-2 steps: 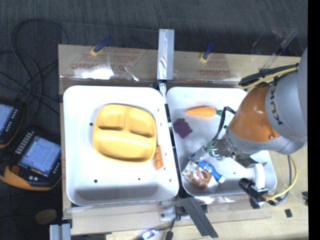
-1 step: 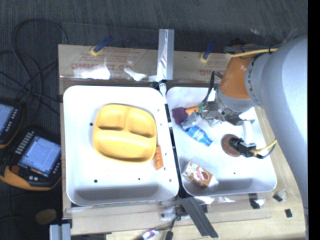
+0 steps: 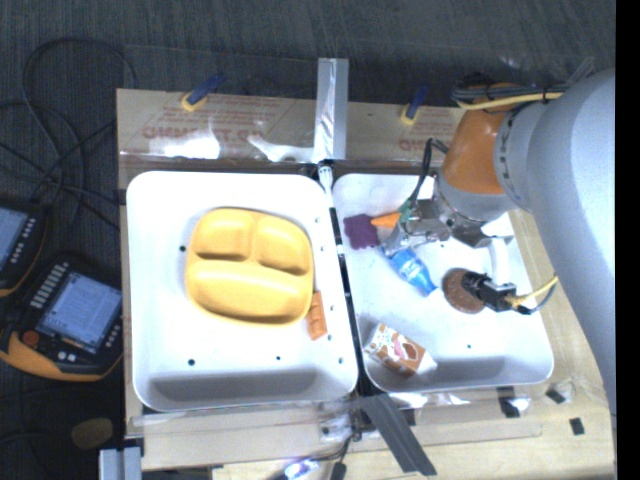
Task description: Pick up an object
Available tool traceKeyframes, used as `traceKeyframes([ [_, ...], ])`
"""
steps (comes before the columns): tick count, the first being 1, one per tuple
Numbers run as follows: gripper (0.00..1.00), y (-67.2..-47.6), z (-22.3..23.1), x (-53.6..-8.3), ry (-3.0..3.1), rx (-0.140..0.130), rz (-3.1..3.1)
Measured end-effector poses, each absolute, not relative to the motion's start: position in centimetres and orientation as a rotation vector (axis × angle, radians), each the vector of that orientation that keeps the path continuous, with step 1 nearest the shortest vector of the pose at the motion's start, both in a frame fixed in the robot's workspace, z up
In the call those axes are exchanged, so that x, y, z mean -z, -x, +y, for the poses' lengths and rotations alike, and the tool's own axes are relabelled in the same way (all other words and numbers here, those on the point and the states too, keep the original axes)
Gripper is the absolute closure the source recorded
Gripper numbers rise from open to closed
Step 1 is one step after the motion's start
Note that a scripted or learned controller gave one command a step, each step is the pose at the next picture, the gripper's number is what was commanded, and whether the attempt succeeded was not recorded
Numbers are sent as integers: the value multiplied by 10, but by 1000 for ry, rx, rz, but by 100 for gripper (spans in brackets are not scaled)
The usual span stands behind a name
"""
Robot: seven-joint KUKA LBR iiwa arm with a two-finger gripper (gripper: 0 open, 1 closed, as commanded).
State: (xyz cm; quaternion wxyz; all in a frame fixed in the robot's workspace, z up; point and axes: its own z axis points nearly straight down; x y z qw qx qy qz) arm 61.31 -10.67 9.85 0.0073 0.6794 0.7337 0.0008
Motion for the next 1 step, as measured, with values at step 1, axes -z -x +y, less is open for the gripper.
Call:
traceKeyframes([
  [1,100,-583,-75,-247,-2145,7,2296],
])
